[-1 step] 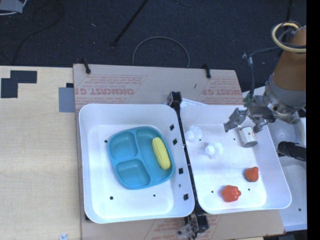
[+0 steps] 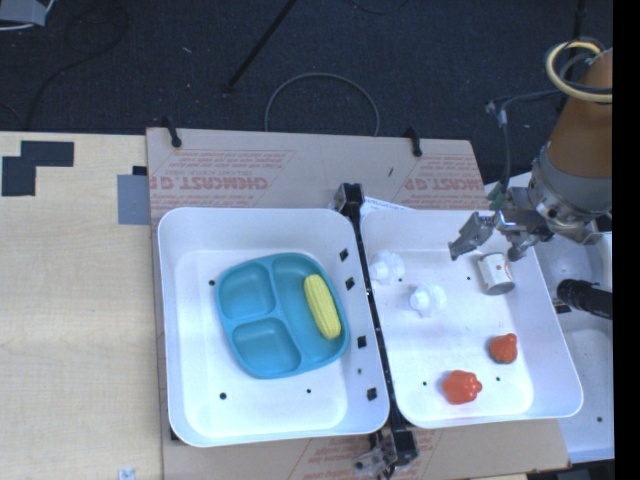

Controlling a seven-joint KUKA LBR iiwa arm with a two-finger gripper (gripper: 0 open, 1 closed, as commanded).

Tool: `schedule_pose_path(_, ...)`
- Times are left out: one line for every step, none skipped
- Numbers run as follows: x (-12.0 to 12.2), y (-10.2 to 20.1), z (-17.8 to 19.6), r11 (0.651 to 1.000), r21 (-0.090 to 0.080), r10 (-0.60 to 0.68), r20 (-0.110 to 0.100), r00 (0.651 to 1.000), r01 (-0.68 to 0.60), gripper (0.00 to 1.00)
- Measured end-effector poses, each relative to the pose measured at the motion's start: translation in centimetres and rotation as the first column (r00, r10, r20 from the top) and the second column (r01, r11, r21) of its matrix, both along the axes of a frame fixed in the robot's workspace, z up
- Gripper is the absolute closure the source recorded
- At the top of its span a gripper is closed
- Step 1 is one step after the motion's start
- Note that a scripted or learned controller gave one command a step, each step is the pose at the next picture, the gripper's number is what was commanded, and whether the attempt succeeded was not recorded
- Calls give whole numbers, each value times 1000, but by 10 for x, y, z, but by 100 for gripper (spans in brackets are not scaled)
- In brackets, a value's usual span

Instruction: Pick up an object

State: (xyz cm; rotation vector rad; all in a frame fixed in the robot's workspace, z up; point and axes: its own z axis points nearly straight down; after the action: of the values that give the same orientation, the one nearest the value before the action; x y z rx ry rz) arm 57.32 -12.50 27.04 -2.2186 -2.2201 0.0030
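Objects wait in the right bin (image 2: 560, 388): a small silver cylinder (image 2: 495, 273) near its far right corner, two white pieces (image 2: 428, 299) toward its middle, two orange toys (image 2: 461, 387) near its front. In the camera view, the gripper (image 2: 492, 236) hangs just over the cylinder with fingers spread and nothing between them, so I judge the grasp and the lift are not yet done.

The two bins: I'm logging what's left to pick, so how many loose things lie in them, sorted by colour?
Blue: 1, divided tray
Yellow: 1, corn cob
White: 2, small lumps
Silver: 1, cylinder
Red-orange: 2, toys
Total: 7
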Motion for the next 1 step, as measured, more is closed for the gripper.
schedule_pose_path(-7, 0, -61, 1000, 1, 0, -4, 1000, 0, 0)
